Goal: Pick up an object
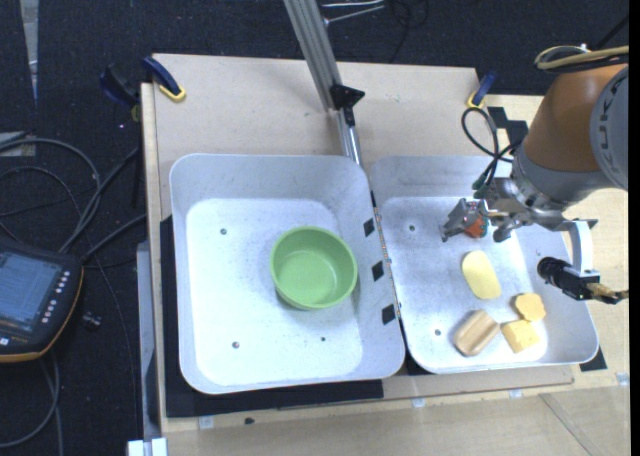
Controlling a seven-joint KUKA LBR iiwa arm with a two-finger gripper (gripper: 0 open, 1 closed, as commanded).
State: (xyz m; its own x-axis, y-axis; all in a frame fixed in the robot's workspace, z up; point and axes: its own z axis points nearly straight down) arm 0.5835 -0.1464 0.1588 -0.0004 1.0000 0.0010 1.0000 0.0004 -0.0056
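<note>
Dark carpet strewn with cables surrounds a pale wooden desk (250, 104), and a handheld pendant (30, 299) lies on the floor at far left. On the desk sit two shallow white bins side by side. Nearest the pendant, the left bin (215, 234) holds one green bowl (314, 266), upright, a little right of the bin's middle. A metal pole (310, 29) slants down from the top of the frame toward the seam between the bins.

Across the seam, the right bin (420, 244) holds a cluster of small yellowish items in its near right part: a tan block (475, 333) closest to the seam, a pale yellow oval (481, 275) above it with its long axis running roughly away from the camera, and two yellow cubes, one (520, 336) beside the block and another (529, 306) just above that.

Over the bin's far middle hovers the end effector (470, 222), carried by the grey-and-orange arm (580, 134) reaching in from the right. Whether it is open or closed cannot be told at this size, and nothing is visibly gripped.

The oval looks like the nearest candidate: it lies just beside the tool, toward the camera and slightly right. Reaching it would likely call for a short shift that way, then a descent, closing across its narrow width.
</note>
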